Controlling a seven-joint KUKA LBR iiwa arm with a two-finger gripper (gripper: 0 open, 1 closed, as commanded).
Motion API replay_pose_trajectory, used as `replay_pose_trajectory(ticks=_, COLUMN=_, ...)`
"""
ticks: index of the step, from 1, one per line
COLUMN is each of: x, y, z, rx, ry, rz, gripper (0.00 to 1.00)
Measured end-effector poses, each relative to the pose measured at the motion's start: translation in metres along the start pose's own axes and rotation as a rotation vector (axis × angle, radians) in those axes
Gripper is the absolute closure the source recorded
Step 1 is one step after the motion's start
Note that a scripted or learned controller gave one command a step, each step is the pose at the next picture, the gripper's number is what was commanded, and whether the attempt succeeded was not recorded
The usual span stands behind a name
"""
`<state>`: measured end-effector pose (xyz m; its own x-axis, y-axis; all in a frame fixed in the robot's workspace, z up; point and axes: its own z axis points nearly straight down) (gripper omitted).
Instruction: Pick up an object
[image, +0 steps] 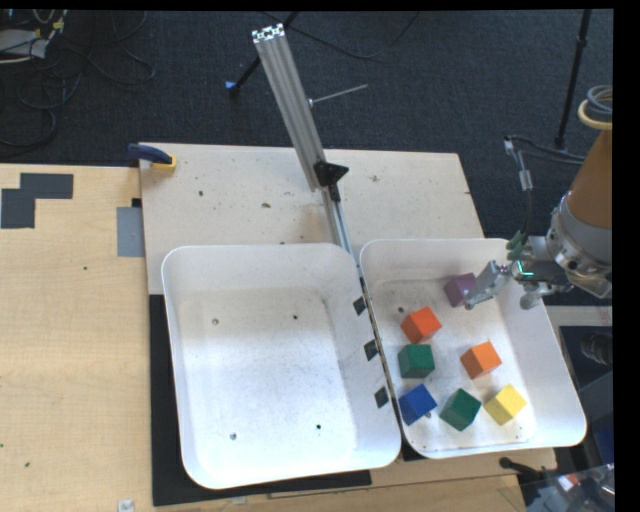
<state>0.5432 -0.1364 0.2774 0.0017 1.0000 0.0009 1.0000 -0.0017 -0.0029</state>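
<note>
Purple block (459, 289) sits in the right bin (560, 350), touching the tip of the gripper (484, 285), which reaches in from the right; whether it is actually gripped cannot be told. Below it lie 6 more blocks: 2 orange (421, 323), 2 green (416, 360), 1 blue (417, 403) and 1 yellow (505, 403). Left bin (200, 300) adjoins.
</note>
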Motion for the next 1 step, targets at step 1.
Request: replay_pose_trajectory(ticks=1, x=0.0031, y=0.0007, z=0.0642, rx=0.007, ry=0.001, rz=-0.001, gripper=0.00)
